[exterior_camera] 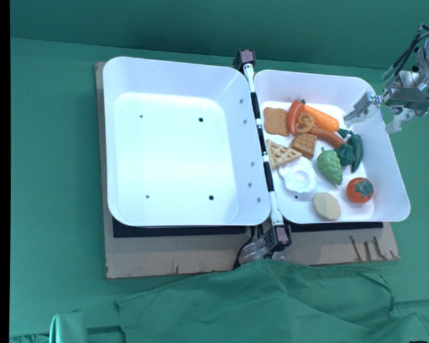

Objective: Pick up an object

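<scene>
Toy foods crowd the right shallow white bin (386, 184), beside the left shallow white bin (121, 77). From left: a brown toast slice (275, 121), a tan waffle wedge (278, 152), a white fried egg (299, 178), a twisted pretzel (304, 123), an orange carrot (322, 116), a square waffle (304, 145), a green grape bunch (329, 165), a pale potato (327, 206), dark green peppers (350, 151) and a red tomato (359, 189). Further right, the two-finger gripper (377, 110) hovers over the bin's far right corner, fingers apart, clasping nothing.
</scene>
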`<state>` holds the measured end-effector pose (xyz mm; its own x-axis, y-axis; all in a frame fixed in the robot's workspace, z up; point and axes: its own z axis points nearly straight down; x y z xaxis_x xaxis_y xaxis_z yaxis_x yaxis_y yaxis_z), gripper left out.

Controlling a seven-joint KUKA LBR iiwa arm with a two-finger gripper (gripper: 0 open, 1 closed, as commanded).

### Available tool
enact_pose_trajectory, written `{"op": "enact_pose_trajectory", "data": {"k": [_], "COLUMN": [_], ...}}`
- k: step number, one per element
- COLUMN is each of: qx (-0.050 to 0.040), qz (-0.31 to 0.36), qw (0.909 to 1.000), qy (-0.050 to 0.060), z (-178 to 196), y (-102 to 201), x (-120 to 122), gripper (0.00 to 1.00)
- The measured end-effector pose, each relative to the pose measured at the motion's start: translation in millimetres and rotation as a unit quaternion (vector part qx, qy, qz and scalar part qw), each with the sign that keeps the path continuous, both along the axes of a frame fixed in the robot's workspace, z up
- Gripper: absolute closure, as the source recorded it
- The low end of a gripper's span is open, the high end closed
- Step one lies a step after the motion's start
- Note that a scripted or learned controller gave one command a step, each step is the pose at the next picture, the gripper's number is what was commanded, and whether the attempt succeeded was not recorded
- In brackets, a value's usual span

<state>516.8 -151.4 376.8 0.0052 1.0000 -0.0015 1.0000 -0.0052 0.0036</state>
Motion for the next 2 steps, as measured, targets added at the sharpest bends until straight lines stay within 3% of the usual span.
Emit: {"op": "enact_pose_trajectory", "data": {"k": [1, 2], "qx": [0.0000, 0.0003], "qz": [0.000, 0.000], "qw": [1.0000, 1.0000], "qy": [0.000, 0.003], "z": [0, -59], "y": [0, -1], "x": [0, 6], "gripper": [0.00, 0.00]}}
